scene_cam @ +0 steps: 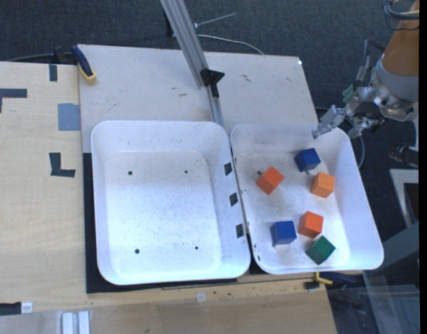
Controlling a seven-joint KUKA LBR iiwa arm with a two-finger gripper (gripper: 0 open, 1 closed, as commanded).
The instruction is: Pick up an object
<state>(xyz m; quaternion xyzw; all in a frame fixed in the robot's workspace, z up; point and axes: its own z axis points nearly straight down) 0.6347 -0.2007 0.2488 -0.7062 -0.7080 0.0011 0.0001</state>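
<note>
Here, in the camera view, the gripper (pixel 329 122) hovers over the right bin's (pixel 363 207) upper rim, holding nothing; whether its jaws are spread I cannot tell. The blue cube (pixel 307 159) lies nearest, just below and left of it, inside the bin among the other cubes.

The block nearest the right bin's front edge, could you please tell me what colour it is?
Dark green, seen in the camera view, beside an orange block.
</note>
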